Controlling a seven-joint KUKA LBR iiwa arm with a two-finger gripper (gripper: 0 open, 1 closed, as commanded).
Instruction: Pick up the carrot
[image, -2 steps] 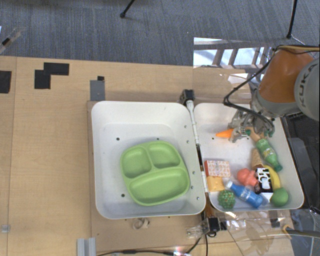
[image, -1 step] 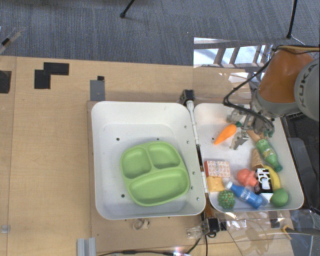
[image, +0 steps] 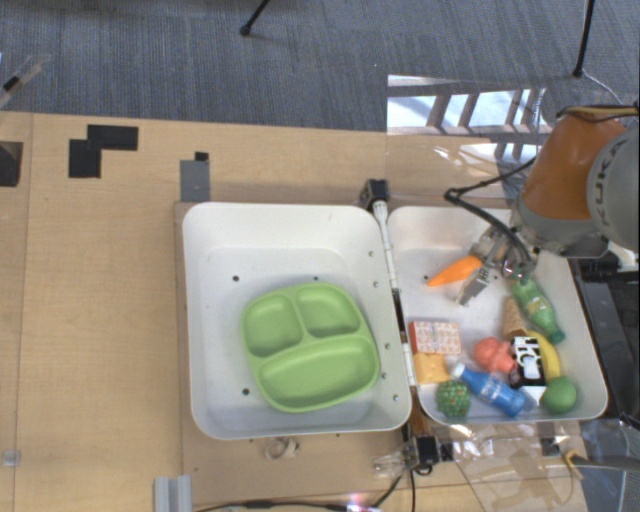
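The orange carrot (image: 452, 272) lies in the upper middle of the right white bin (image: 420, 235), pointing left with its thick end to the right. My gripper (image: 480, 266) comes in from the right, right at that thick end. One grey finger (image: 471, 289) is just below the carrot and the other finger (image: 489, 244) is just above it. The gap between them is wider than the carrot, so the gripper looks open around the carrot's end.
Below the carrot, the right bin holds a green bottle (image: 533, 305), a red-and-white box (image: 435, 337), a yellow block (image: 430, 369), a blue bottle (image: 492, 390), a green ball (image: 453, 399), a banana (image: 531, 358) and a lime (image: 560, 393). A green divided plate (image: 310, 345) sits in the left bin (image: 215, 300).
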